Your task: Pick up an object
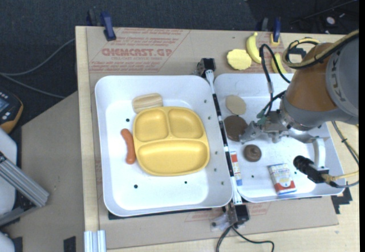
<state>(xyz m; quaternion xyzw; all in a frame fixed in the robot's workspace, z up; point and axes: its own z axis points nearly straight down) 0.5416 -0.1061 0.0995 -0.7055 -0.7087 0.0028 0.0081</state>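
My gripper [258,130] hangs low over the right bin [319,188], at the end of the grey arm with its orange band [308,88]. Just to its left lies a dark brown round patty [234,126]. A tan round cookie [235,105] lies above that, and a small chocolate doughnut [252,153] sits below the gripper. A red and white box [282,179] lies near the bin's front. Nothing shows held in the gripper.
The left bin [114,188] holds a yellow divided plate [170,140], a sausage [129,146] and a bread roll [147,101]. A banana [252,47] and a yellow lump [239,59] lie on the bench behind the right bin. Black cables run over the arm.
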